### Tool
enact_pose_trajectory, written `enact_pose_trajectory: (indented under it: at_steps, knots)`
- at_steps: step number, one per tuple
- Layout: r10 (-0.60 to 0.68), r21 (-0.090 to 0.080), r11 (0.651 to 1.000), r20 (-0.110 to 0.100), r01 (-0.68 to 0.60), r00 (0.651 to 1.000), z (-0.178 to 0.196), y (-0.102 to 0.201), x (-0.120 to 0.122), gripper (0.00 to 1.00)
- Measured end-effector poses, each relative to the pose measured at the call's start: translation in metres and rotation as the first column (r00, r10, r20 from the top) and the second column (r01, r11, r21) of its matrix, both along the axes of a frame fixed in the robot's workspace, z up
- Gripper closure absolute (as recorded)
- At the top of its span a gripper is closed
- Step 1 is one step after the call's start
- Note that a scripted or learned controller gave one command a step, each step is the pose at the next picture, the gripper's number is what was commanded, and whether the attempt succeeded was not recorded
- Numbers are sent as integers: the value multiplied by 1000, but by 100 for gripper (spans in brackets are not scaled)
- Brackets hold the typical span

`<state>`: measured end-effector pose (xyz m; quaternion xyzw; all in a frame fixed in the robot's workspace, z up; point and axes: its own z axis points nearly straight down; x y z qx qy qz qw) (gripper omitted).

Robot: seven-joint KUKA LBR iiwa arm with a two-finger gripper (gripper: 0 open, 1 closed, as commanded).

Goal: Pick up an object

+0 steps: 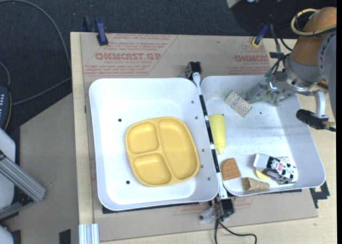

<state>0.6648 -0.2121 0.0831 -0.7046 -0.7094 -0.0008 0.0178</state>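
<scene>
The right bin (304,146) holds the objects: a checkered tan pad (237,103) at eleven o'clock, a yellow bottle (218,131) at nine, a brown cracker (231,168), a tan wedge (254,184) and a black-and-white box (278,167) near six.

red print "CHEMCAST GP" on board (128,55)

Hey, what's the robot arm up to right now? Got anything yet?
Gripper low at the right bin's far edge, grip unclear. Small patterned pad lies beside it, untouched. Yellow bottle, cracker rest elsewhere; nothing blocking.
</scene>
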Motion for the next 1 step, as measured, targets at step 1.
enact_pose_trajectory:
  at_steps: [1]
  knots:
    - [-1, -11, 1000, 11, 1, 1000, 0, 0, -3, 0]
